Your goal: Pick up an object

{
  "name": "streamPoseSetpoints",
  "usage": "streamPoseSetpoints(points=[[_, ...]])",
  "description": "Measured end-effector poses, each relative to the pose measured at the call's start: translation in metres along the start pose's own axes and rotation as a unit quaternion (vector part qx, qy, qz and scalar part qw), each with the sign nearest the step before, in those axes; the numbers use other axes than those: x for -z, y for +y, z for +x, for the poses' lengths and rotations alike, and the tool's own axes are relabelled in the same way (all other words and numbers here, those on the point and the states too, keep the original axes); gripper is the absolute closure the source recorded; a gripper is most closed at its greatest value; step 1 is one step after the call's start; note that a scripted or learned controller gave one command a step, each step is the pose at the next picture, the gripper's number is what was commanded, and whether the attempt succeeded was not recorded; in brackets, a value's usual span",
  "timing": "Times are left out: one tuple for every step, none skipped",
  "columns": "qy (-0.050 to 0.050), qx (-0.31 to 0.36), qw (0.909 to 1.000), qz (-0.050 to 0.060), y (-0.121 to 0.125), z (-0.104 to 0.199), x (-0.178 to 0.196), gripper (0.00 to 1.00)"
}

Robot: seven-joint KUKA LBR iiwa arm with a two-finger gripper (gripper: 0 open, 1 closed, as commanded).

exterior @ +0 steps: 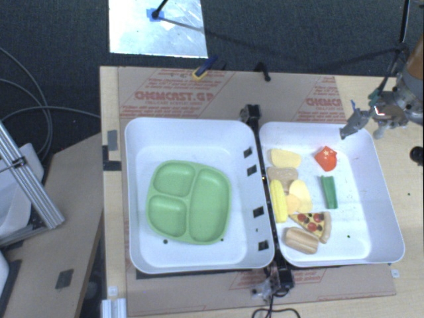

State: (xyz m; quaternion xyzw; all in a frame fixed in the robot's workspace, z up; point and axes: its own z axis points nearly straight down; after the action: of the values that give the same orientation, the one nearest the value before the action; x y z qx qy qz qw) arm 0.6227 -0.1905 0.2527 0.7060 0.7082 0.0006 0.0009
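The right bin (381,197) serves as the landmark here. The hand (366,126) hangs at that bin's far right corner, just above the rim, its two grey fingers (351,125) spread apart with nothing between them. Inside the right bin lies a cluster of toy foods: a red tomato-like piece (326,158) toward the far side, a green cucumber stick (329,192) just nearer than it, a yellow wedge (285,158) along the bin's left wall, a brown bread slice (283,175) below that, a corn cob (279,201), a pale yellow piece (299,195), a pizza slice (313,222) and a hot dog bun (300,240) at the near end. Left of the right bin, touching it, sits the left bin (142,144) holding a green divided plate (189,202). Both bins rest on the table (73,197).
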Motion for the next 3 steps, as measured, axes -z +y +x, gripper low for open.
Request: streamPoseSetpoints(points=[[0.001,-0.001,1.0,0.004,-0.02,-0.004,-0.127,0.0],[0.001,-0.002,1.0,0.001,-0.091,0.043,-0.169,0.0],[0.0,-0.001,1.0,-0.002,-0.087,0.04,-0.156,1.0]])
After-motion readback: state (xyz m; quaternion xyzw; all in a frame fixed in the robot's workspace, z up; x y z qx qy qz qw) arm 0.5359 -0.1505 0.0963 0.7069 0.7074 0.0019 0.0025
